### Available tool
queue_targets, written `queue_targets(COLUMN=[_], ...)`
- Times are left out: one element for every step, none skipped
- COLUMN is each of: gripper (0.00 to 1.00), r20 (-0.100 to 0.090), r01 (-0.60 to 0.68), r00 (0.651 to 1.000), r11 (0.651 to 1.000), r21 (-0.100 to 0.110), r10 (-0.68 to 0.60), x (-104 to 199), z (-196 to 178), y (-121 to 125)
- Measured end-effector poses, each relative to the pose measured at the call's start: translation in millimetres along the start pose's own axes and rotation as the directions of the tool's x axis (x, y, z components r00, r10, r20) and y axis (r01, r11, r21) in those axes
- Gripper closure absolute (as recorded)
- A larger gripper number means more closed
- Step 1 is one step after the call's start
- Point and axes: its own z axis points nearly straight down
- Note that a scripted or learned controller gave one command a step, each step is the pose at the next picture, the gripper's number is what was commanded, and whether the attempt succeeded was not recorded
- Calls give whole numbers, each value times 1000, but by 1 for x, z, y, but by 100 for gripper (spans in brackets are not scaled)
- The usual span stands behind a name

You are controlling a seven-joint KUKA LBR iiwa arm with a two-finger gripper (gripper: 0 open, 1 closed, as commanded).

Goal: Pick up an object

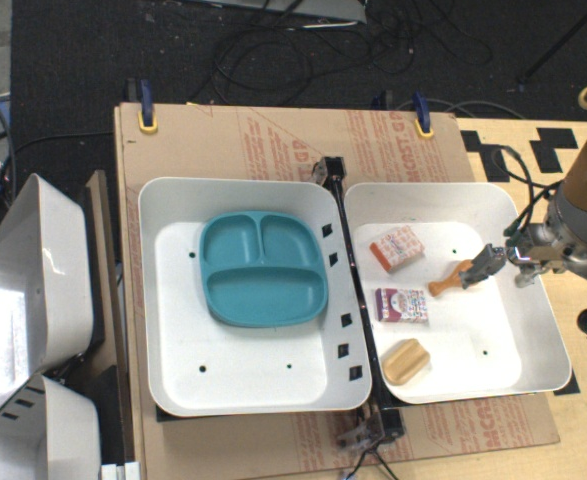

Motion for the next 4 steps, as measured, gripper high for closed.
queue_targets(gripper=[0,0,100,100], r20=[-1,0,1,3], r01=[1,1,0,0], r00=[1000,1000,1000,1000], r11=[1000,1000,1000,1000], r21=[0,-3,-6,-10], r10=[-1,-1,0,0], x=[2,6,5,-5], z=[64,107,96,46], y=[1,-2,-1,0])
